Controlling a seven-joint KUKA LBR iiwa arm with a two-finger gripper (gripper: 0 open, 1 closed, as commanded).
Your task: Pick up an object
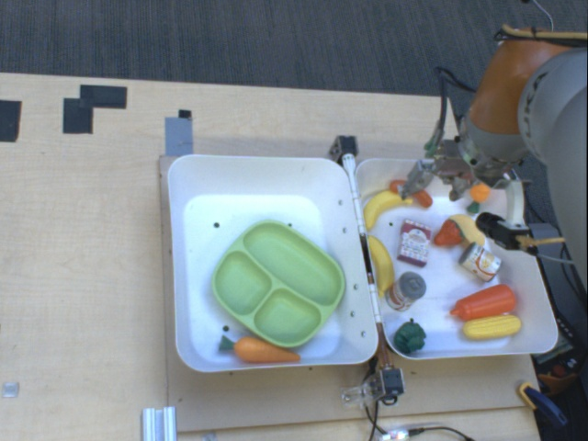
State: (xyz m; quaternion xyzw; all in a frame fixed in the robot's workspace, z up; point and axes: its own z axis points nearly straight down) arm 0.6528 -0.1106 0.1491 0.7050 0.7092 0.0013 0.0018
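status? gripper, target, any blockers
Gripper low over right bin's far end, nothing seen between fingers. Toy food crowds that bin: bananas, can, corn. Left bin: green plate, carrot.

White bins (184, 246) are sitting on a pale wood surface (83, 274), showing a light green plate (278, 284), an orange carrot (266, 351), yellow bananas (384, 206), a red box (414, 243), yellow corn (491, 327) and a dark green pepper (410, 337).
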